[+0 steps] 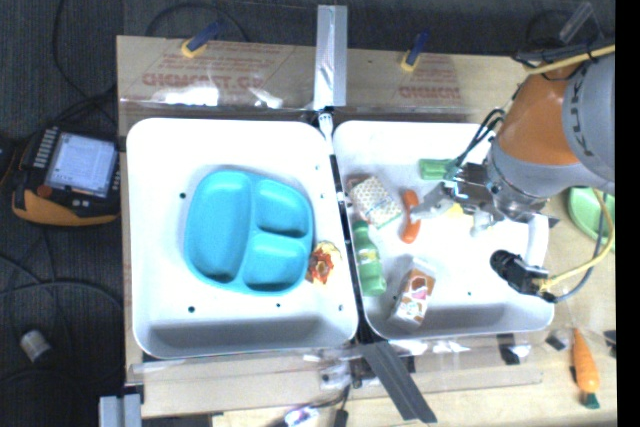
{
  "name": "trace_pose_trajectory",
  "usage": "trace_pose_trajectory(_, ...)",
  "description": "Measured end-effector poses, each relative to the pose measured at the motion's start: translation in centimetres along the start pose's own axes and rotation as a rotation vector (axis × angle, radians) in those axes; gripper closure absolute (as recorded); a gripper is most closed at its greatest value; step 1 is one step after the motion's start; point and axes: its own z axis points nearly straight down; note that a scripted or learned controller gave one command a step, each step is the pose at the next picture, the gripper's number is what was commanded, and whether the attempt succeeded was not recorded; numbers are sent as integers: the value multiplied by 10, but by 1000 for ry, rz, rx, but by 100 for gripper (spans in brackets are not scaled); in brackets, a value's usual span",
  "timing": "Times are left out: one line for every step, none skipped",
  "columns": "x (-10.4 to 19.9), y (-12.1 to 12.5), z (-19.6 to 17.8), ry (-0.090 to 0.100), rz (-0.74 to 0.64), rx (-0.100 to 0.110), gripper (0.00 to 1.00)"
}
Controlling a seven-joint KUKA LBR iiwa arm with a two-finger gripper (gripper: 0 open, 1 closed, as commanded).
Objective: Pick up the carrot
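Observation:
The carrot (410, 217) is a small orange piece lying in the left half of the right bin (500, 310). The grey arm with its orange band (540, 120) reaches in from the right. Its gripper (452, 196) hangs low over the bin, just right of the carrot, a short gap away. Dark cabling and the wrist body hide the bin floor under it. Nothing orange shows at the gripper's tip.
Around the carrot lie a checkered packet (372, 198), a green bottle (367, 257), a small carton (413, 296) and a green piece (435, 168). The left bin (160, 315) holds a blue divided plate (250, 230) and a small red-yellow toy (322, 262). Another orange carrot-like thing (585, 370) lies outside, bottom right.

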Motion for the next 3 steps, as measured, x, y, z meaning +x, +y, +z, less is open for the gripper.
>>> trace_pose_trajectory(-24, 31, -9, 2, 19, -1, 0)
trace_pose_trajectory(-36, -26, 1, -1, 128, 1, 0)
trace_pose_trajectory(31, -38, 39, 1, -94, 2, 0)
